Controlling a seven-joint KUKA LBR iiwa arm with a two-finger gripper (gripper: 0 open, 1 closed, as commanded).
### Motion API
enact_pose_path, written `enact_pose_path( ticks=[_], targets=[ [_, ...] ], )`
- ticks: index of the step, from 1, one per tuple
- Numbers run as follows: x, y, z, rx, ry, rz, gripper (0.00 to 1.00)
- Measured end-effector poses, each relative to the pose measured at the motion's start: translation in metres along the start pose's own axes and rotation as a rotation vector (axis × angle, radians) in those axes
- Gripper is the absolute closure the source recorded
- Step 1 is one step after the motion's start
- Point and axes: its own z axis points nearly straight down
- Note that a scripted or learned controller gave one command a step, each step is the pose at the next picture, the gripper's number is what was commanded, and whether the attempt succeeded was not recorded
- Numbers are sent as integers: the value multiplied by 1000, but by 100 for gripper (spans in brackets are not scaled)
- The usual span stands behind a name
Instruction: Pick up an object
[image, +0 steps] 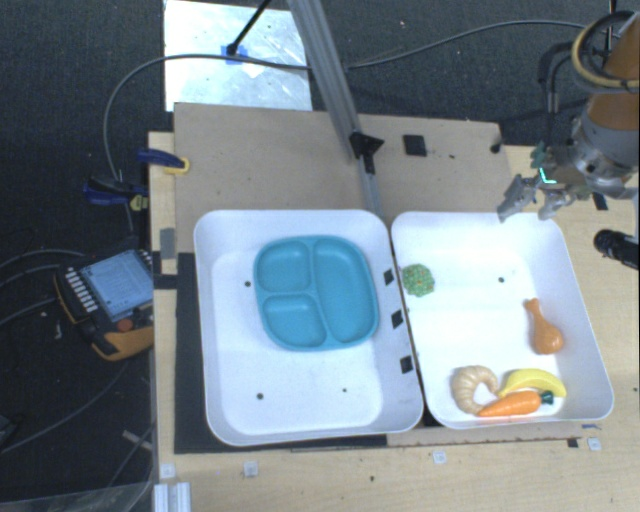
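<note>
- The gripper (530, 197) hung over the far right corner of the right bin (470, 300), its two fingers spread apart with nothing between them.
- Every candidate object lay nearer the camera than the gripper, inside the right bin: a green ball (417, 280) against the bin's left wall, a drumstick toy (543, 327) by the right wall, and a cluster at the near edge made up of a croissant (473, 385), a banana (533, 381) and a carrot (512, 404).
- The drumstick toy looked the closest to the gripper, almost straight toward the camera from it, with its long axis running roughly near-to-far in the view.
- The carrot, banana and croissant touched or overlapped, so where one ended was hard to tell.
- The left bin (230, 390) held a blue divided plate (316, 292), well apart from the gripper.
- The arm's upper part was cut off at the view's right edge.
</note>
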Motion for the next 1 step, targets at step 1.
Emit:
enact_pose_path(
  ticks=[1],
  targets=[
    [0, 0, -1, -2, 0, 0, 0]
  ],
)
